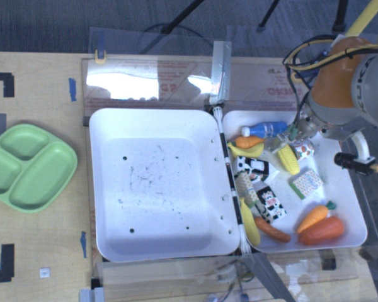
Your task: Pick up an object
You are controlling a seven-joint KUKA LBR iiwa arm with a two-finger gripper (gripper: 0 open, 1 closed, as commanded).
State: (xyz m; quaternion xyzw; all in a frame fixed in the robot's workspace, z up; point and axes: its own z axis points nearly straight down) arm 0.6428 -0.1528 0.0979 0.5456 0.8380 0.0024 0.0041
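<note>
Right bin [356,197], white and shallow, taken as landmark. Crowded with toy food. Grey arm with orange band [332,80] reaching in over its far right corner; hand [297,133] low over the bin's far end, just above the corn cob [288,158]. Cannot tell how far open the hand is, nor whether anything sits in it: tip lost against clutter.

Inside right bin:
- Blue bottle [266,129] lying along far wall, just left of hand.
- Orange-and-yellow piece [247,146] at far left corner, beside the bottle.
- Corn cob near centre of far half, tilted, touching or nearly touching the hand's tip.
- Two black-and-white cow-print blocks [252,166] [270,204] down the left side.
- Pale green waffle-textured piece [306,182] toward the middle, right of the blocks.
- Banana [249,224] along left wall, near end.
- Sausage [272,230] at near end, just right of banana.
- Carrot [312,218] resting on a red-orange vegetable [322,230] at near right corner.

Left of right bin: second white bin [101,187], touching it at the shared edge. Farther left on the tabletop [38,244], well apart, green divided plate [29,167].
</note>
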